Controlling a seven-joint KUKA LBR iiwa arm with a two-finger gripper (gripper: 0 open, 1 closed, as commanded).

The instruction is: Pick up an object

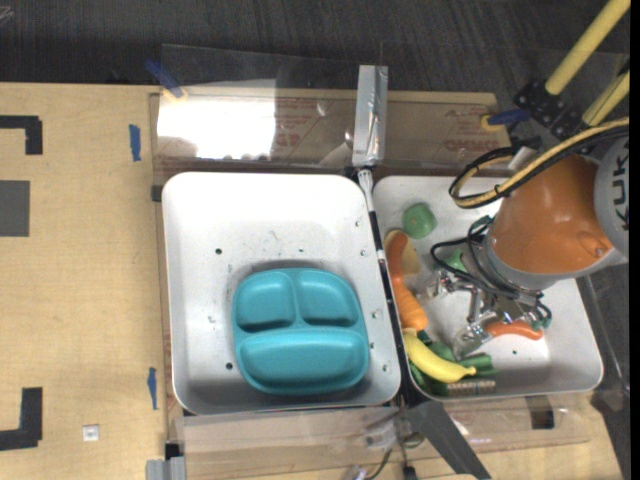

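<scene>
My gripper (478, 320) hangs low in the right bin (575, 363), under the orange band of the arm. Around it lie a yellow banana (436, 362) at the front left, an orange carrot (410, 306) along the left wall, a green round piece (419, 219) at the back and a red-orange piece (518, 332) to the right of the fingers. A dark green item (478, 360) lies just in front of the gripper. The metal fingers point down among these items, and nothing shows lifted between them.
The left bin (200, 218) holds a teal compartment tray (299, 330) in its front half. A metal divider post (368, 118) stands behind the two bins. Yellow and black cables (520, 158) loop above the right bin's back edge.
</scene>
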